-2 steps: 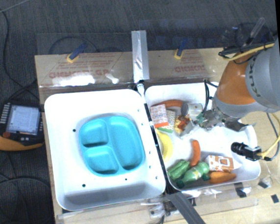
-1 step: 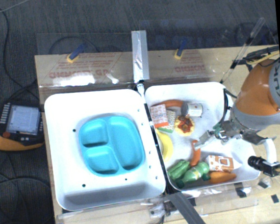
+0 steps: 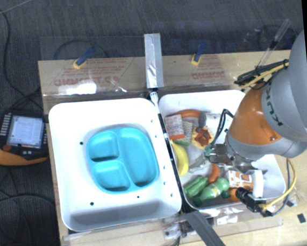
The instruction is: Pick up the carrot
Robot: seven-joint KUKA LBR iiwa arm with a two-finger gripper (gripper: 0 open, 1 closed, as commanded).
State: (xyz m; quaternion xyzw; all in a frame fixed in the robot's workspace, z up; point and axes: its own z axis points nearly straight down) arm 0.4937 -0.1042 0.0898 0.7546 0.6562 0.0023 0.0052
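Overhead, two shallow white bins sit side by side on a wooden counter (image 3: 116,72). At nine o'clock, the left bin (image 3: 70,155) holds a blue divided tray (image 3: 122,158). At three o'clock, the right bin (image 3: 275,181) is crowded with toy food: a packet (image 3: 174,126), a banana (image 3: 181,157), green vegetables (image 3: 205,187) along the bin's six o'clock edge, and a small white carton (image 3: 243,180).

The carrot (image 3: 214,172) appears as a short orange piece near the middle of that clutter, at twelve o'clock from the green vegetables and just beside the carton. Only part of it shows; it looks smooth and narrow, lying slanted.

From three o'clock the grey and orange arm (image 3: 262,125) reaches in, and its gripper (image 3: 217,156) hangs directly over the carrot, very near or touching it. Whether the jaws are apart or together cannot be told, as the wrist hides them.

This looks like the grasping step: the reach seems finished, and nothing is visibly lifted. Next, the jaws likely need to close squarely across the carrot's narrow body without catching the carton or the vegetables, then rise straight up.
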